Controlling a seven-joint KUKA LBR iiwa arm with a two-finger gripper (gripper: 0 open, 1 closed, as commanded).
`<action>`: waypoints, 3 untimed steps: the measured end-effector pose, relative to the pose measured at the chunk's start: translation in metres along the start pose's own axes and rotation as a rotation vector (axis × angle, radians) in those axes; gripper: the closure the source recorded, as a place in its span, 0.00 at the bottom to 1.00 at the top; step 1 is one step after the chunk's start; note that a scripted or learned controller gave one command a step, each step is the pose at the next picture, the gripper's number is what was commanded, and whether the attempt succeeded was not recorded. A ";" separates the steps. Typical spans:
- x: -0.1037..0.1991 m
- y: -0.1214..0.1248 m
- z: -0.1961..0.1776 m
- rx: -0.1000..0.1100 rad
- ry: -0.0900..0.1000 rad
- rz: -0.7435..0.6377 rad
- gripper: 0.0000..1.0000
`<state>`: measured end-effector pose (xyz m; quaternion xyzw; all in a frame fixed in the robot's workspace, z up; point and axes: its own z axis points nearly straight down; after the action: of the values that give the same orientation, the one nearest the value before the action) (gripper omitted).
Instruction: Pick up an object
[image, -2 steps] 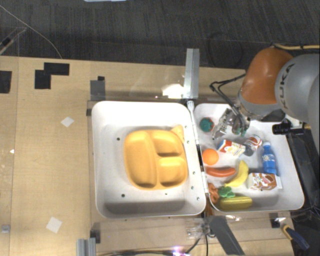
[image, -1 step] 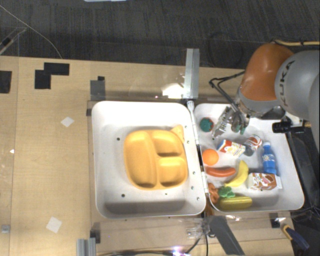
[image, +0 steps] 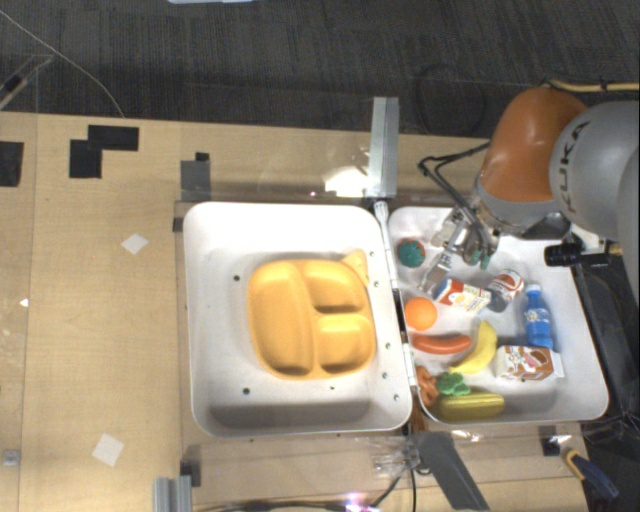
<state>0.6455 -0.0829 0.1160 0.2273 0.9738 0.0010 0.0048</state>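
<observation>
Jaws (image: 447, 262): low over the right bin's upper left part; whether open or closed cannot be told.
Arm (image: 560, 160): grey with an orange band, reaching in from the right.
Nearest items: teal ball (image: 410, 252) just left, orange ball (image: 421, 314) below, red-and-white packet (image: 470, 296) beside.
Right bin (image: 590, 385): also blue bottle (image: 537, 318), banana (image: 483, 349), red sausage (image: 441, 343).
Left bin (image: 215, 300): yellow divided tray (image: 310, 316).
Worktop (image: 90, 330): pale wood.

Pincer (image: 443, 266) above cluttered right bin (image: 590, 390)
</observation>
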 end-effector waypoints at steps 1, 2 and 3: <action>-0.014 -0.005 0.028 0.003 0.009 0.064 0.00; -0.019 -0.001 0.012 -0.005 -0.012 0.058 1.00; -0.016 -0.002 0.014 -0.002 -0.002 0.056 0.00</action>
<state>0.6595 -0.0917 0.1017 0.2546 0.9670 0.0017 0.0059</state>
